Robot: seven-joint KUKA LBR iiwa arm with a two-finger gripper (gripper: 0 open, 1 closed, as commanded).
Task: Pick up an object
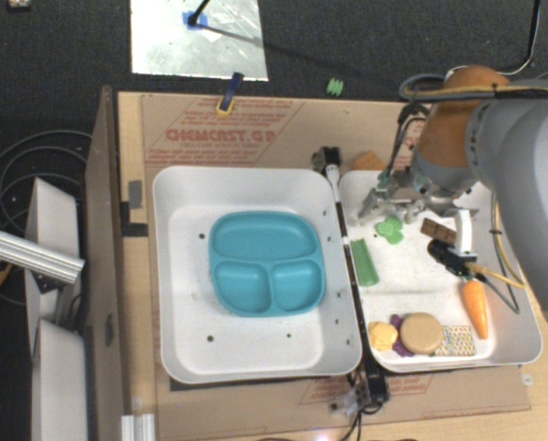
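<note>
My gripper [388,205] hangs low over the back left part of the right bin [521,338]. Just in front of it lies a small green lumpy piece [389,231]; I cannot tell whether they touch. A longer green block [363,265] rests along the bin's left wall. An orange carrot [476,307] lies at the right. Along the front sit a yellow piece [381,335], a purple piece [397,323], a round tan biscuit [421,333] and a patterned wafer [458,340]. A brown block [438,229] lies just right of the gripper.
The left bin [177,246] holds a blue divided plate [266,262]. A ridge where the two bins meet runs just left of the green block. The arm's grey body covers the right bin's back right corner.
</note>
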